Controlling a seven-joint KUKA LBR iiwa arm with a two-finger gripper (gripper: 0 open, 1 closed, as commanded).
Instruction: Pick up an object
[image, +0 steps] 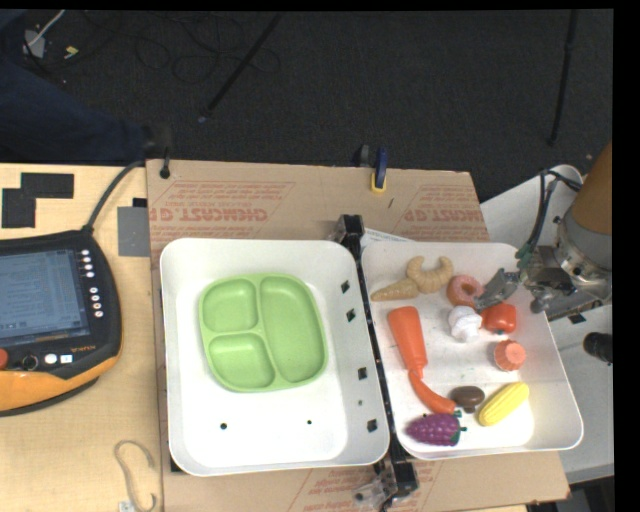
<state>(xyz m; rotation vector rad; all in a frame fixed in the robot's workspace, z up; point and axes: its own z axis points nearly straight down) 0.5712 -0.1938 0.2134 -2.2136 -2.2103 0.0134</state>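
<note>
The right bin (560, 420) holds several toy foods: a tan croissant (425, 275), a pink donut (463, 290), a white garlic bulb (463, 323), a red tomato (502, 319), a small orange-red piece (510, 354), a long orange carrot (408, 345), a brown piece (467, 397), a yellow corn cob (503, 402) and purple grapes (435, 430). My gripper (530, 298) hangs over the bin's right side, open, with nothing between its fingers. Its left finger (496, 289) stands just above the tomato and right of the donut.
The left bin (190, 420) holds a green divided plate (263, 332). A teach pendant (50, 320) lies on the bench at far left. Cardboard (300, 205) lies under both bins, with a clamp (379, 172) at its back edge.
</note>
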